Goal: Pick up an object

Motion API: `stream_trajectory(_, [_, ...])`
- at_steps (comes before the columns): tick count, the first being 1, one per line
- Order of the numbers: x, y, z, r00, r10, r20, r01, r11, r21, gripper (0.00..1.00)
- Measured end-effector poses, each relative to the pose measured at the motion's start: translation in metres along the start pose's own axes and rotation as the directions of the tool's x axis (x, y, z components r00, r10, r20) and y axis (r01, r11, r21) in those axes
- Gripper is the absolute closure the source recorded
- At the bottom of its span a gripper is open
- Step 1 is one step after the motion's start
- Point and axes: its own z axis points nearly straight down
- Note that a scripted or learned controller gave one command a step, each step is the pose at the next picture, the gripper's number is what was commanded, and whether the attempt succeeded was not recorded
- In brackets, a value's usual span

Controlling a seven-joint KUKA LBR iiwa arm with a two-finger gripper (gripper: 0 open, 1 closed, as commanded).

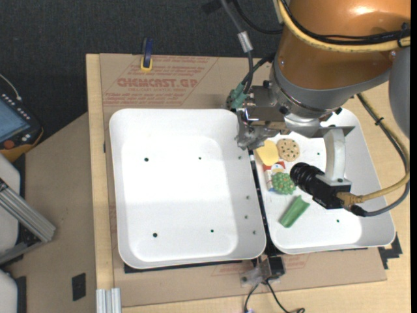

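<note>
Right bin | claw by inner rim | yellow wedge just beside

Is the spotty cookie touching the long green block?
Apart. In the camera view the cookie sits well above the green block, with the bumpy green ball and white bin floor between them.

Bright overhead light, picture mostly sharp.
Pale glare streaks the glossy orange arm band; soft grey shadow dims the far half of the shallow white left bin.
</note>
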Motion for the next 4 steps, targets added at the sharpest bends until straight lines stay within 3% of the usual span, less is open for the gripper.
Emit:
stream_trajectory(1, [-0.014,-0.001,0.023,1.000,0.009,0.005,-0.009,1.000,0.016,1.00])
stream_trajectory(2, [-0.111,0.002,0.009,1.000,0.017,0.007,-0.017,1.000,0.007,1.00])
stream_trajectory(3, [-0.035,0.000,-0.061,1.000,-0.001,0.001,0.001,1.000,0.002,1.00])
stream_trajectory(4, [0.010,0.039,-0.101,1.000,0.002,0.002,-0.002,1.000,0.003,1.00])
